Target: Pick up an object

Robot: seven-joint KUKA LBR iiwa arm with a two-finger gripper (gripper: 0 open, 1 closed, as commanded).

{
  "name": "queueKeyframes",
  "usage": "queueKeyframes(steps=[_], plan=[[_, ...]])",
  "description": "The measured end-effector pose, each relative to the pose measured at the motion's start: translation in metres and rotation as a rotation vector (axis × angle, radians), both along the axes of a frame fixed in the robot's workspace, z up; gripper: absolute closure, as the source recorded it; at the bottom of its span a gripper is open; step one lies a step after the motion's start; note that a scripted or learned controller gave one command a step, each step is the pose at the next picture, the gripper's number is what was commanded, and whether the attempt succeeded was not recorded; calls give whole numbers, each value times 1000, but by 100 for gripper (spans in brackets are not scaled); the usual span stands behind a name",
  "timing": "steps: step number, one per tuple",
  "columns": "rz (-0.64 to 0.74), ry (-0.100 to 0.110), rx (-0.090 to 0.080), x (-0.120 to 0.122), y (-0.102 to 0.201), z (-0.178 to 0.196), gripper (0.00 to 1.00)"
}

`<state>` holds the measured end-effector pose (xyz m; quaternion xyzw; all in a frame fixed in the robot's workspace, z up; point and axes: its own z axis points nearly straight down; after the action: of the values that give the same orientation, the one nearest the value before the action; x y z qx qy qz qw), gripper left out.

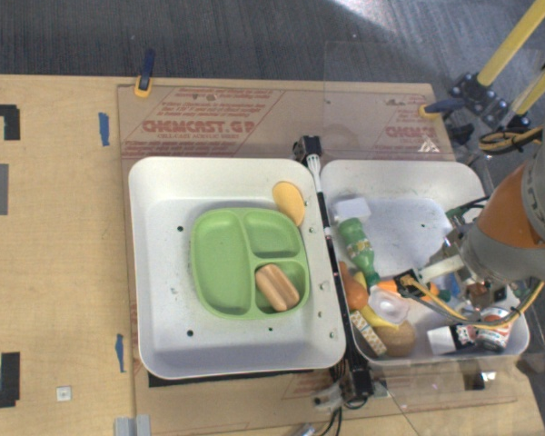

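The right bin (409,175) holds a pile of small items along its left and front sides. Among them are a green bottle (357,248) lying lengthwise, a white-capped yellow piece (384,305), and a brown block (392,337). My gripper (460,294) reaches down into the right half of this bin, below the grey wrist (504,254) and its orange band (516,213). Cables and small coloured items crowd around it. In the left bin (154,243) a green divided plate (222,262) carries a tan bread roll (277,286) in its lower right compartment. A yellow-orange fruit (290,201) lies at the plate's upper right corner.
A black divider with clamps (320,234) runs between the two bins. A black-and-white packet (477,336) lies near the right bin's front right corner. Yellow struts (518,34) and a blue clamp stand at the far right. Cardboard (54,243) covers the bench to the left.
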<state>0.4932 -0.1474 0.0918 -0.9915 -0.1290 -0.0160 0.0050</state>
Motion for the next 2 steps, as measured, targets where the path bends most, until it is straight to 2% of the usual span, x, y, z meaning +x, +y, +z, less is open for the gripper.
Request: queueKeyframes(steps=[1, 2], plan=[[213, 8, -15, -5, 11, -2, 0], [85, 7, -23, -6, 55, -2, 0]])
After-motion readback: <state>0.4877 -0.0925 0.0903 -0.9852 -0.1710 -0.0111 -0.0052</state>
